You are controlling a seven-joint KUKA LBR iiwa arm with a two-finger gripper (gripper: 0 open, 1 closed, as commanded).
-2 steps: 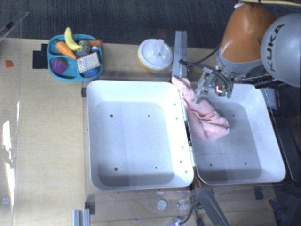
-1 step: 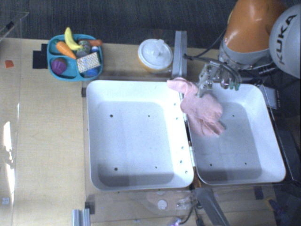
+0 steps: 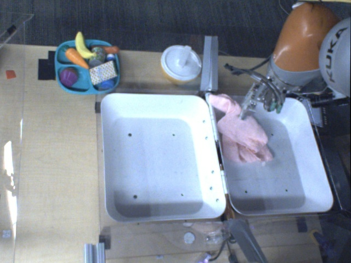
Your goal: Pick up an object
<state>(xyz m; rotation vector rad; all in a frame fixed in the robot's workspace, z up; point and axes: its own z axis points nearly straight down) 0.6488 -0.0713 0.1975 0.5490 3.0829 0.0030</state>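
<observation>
A crumpled pink cloth lies in the right bin, against its left wall and reaching up to the back left corner. My gripper hangs over the back of that bin, at the cloth's upper right edge, and its tip meets the fabric there. The grey arm with its orange band comes in from the upper right. The gripper's body hides the cloth right under its tip.
The left bin sits beside the right one, with a narrow seam between them. Behind the bins stand a white-lidded yellow bowl, a grey upright post and a blue tray of toy food.
</observation>
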